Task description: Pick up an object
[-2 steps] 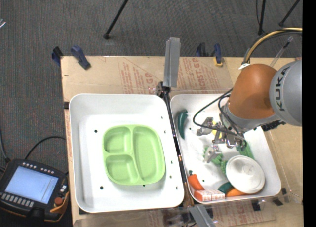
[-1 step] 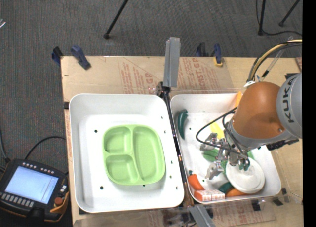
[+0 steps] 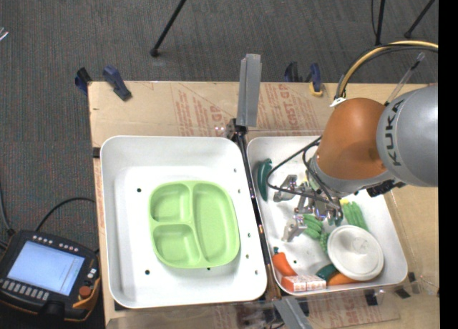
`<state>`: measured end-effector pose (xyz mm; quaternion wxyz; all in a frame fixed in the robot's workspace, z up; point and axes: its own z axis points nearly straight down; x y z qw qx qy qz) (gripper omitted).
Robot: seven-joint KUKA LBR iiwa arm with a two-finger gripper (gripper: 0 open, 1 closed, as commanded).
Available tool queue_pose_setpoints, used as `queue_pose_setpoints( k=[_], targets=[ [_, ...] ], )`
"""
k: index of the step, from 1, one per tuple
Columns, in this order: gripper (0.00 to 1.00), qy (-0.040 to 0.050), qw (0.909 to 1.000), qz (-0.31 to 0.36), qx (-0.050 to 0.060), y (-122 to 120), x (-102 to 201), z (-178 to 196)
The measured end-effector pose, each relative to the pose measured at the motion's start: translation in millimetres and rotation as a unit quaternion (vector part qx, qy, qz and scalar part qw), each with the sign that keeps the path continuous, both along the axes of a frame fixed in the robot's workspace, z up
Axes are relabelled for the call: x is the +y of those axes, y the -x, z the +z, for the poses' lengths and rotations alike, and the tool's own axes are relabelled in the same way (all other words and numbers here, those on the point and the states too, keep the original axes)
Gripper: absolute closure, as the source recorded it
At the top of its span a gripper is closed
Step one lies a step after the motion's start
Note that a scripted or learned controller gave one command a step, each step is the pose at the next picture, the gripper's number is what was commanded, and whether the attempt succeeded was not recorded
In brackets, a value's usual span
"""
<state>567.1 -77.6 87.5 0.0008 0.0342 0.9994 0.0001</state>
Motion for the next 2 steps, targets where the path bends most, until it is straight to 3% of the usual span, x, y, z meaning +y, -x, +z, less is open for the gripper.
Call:
queue_pose_setpoints(
  k=[1,2],
  targets=[
    [0.0,-0.0003,0.9956,0.093,-0.001,-58,-24,1],
    [0.0,-0.0009,0.9949,0.101,0.001,-4,-22,0]
  ],
)
